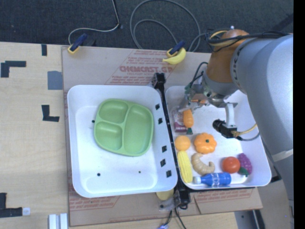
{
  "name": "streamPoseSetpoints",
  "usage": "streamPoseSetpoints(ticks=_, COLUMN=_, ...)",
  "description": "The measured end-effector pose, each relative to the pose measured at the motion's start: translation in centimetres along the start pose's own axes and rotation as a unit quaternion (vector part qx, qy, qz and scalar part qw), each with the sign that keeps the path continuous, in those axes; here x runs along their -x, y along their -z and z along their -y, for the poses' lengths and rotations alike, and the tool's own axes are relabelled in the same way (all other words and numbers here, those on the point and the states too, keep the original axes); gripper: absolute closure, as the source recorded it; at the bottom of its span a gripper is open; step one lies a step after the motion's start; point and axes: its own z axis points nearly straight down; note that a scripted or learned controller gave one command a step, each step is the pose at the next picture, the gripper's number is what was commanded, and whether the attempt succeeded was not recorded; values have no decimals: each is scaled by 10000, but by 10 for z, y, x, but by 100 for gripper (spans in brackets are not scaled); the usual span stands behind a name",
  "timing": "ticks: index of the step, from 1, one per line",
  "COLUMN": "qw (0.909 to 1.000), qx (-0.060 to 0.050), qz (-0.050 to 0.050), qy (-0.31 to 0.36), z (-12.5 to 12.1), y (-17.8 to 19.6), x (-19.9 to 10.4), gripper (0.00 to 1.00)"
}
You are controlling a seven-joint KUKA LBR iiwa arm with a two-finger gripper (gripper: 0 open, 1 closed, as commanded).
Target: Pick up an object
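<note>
Arm (pixel 267 75) seen as bulky rounded grey shell, smooth, faintly glossy. Orange band (pixel 220 63) wrapped around narrower segment above wrist. Dark cables looped over band top. Gripper (pixel 195 98) built of small pale and dark parts, detail blurred. Black fitting with yellowish cable (pixel 228 129) noted below wrist, possibly connector.

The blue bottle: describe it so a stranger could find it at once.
Start at the right-hand white bin, the one crowded with toy food, and go to its near edge. The blue bottle lies there on its side, between the corn cob and the grapes. It alone is blue with a white label.
</note>
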Motion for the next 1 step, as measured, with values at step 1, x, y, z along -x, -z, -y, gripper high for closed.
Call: streamPoseSetpoints(ticks=1, qw=10000, qx=-95, qz=-1, qy=12, z=21, y=93, x=-52, gripper=100)
